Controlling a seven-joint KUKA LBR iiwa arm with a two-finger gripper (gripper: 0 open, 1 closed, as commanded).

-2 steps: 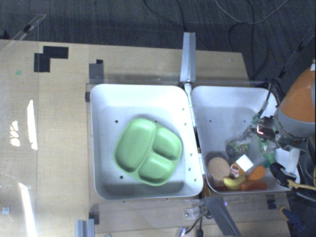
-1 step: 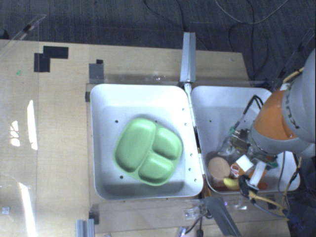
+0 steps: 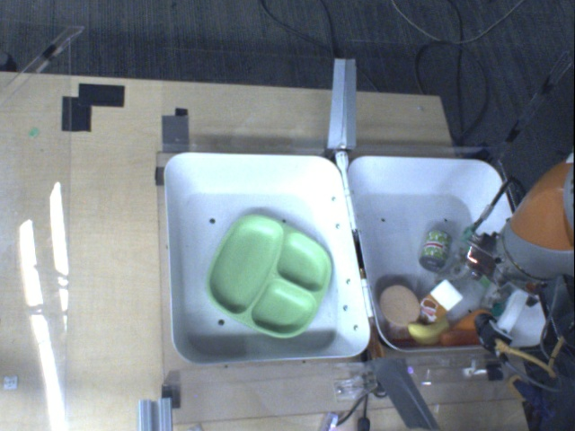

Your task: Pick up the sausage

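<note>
Right bin (image 3: 404,182), near corner: smooth curved banana (image 3: 426,331) | round brown patty (image 3: 400,303), perhaps | end effector (image 3: 467,260) state: cannot tell

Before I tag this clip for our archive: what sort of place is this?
Most likely a robotics lab bench set up for bin picking. A wooden bench bears two white bins, one holding a green divided tray and the other toy food, and loose cables trail over dark carpet behind.
</note>
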